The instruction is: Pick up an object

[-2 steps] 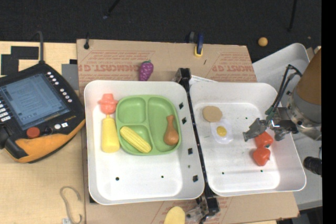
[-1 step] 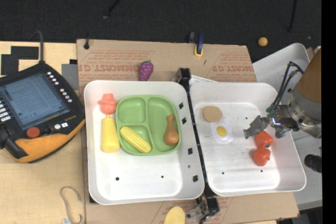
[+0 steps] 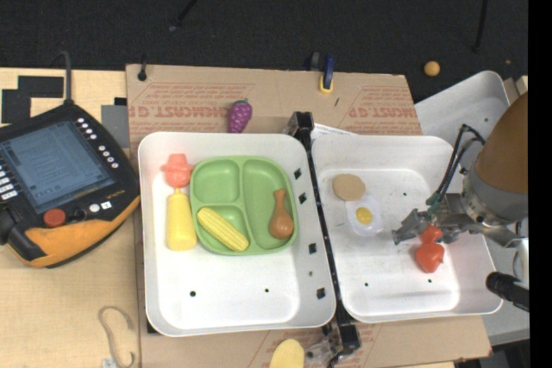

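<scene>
In the right bin (image 3: 388, 297) lie a tan round cookie (image 3: 348, 186), a fried egg (image 3: 364, 216) and a red toy (image 3: 429, 255). My gripper (image 3: 423, 228) hangs low over the right half of this bin, right above the red toy and touching or nearly touching its top. The left bin (image 3: 224, 297) holds a green divided plate (image 3: 241, 204) with a corn cob (image 3: 222, 229) and a chicken drumstick (image 3: 280, 215). Beside the plate lie a yellow bottle (image 3: 179, 221) and a pink-red toy (image 3: 176, 171).
A purple grape bunch (image 3: 239, 115) lies on the cardboard behind the left bin. A teach pendant (image 3: 60, 177) sits at the left. A yellow object (image 3: 287, 353) rests below the bins at the front edge. An orange ball (image 3: 431, 68) lies at the back right.
</scene>
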`<state>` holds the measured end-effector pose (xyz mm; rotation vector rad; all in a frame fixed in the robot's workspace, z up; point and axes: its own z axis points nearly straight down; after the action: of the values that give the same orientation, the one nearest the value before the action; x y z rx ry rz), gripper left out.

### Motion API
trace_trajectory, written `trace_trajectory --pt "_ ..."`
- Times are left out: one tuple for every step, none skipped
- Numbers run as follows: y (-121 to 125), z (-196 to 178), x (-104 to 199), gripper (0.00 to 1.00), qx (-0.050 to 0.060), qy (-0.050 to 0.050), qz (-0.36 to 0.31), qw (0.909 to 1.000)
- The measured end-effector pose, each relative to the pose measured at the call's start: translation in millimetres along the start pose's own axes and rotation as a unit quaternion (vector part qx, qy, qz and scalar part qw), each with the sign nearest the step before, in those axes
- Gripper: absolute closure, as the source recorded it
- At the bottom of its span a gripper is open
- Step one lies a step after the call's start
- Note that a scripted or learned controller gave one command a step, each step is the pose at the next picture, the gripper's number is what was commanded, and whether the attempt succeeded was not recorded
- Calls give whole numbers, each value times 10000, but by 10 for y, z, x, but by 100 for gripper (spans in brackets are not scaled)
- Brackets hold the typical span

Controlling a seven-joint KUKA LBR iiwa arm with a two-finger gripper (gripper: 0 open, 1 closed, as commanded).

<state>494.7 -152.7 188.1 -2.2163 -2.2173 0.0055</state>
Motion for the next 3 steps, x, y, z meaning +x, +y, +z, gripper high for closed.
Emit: trace_trajectory --pt "-96 567 60 0 4 6 -4 10000" --pt "-91 1029 83 0 -21 -4 -6 10000" --pt "-86 896 58 100 -37 -3 34 10000"
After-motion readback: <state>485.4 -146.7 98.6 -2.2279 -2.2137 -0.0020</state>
